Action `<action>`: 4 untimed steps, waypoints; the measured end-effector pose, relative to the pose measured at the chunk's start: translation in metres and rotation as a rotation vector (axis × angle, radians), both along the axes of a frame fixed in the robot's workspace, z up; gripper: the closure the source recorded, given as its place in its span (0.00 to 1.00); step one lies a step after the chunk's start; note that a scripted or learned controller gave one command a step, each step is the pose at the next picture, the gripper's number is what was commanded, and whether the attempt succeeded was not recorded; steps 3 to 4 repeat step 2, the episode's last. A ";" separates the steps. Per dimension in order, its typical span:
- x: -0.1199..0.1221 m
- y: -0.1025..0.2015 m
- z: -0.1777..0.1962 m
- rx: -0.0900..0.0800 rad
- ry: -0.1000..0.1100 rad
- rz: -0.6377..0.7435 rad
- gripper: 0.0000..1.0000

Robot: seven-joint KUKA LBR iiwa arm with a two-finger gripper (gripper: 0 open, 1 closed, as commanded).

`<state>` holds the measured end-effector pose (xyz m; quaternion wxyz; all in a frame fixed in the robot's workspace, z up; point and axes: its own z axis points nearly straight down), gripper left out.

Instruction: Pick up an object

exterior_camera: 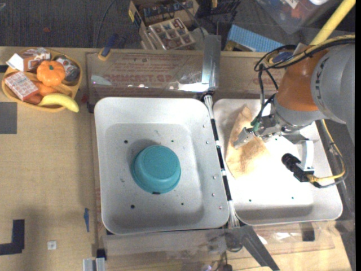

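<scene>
Wooden bench (51, 168), two white bins. Teal bowl (157, 169) in left bin (113, 123). Claw (248, 135) over tan cloth (247, 145) in right bin (293, 208); finger state unclear.

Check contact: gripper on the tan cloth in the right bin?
Cannot tell. In the camera view the gripper overlaps the tan cloth, but the slanted angle hides any gap.

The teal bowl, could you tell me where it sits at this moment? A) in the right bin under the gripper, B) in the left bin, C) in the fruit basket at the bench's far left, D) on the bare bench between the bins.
B: the teal bowl rests upside down near the middle of the left bin, well apart from the gripper, which is over the right bin.
</scene>
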<state>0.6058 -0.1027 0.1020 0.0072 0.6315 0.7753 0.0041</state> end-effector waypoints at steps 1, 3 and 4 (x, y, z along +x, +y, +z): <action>0.016 0.002 -0.012 -0.001 0.006 0.053 0.00; 0.023 -0.022 -0.012 0.001 0.004 -0.005 0.00; 0.023 -0.022 -0.012 0.001 0.004 -0.005 0.00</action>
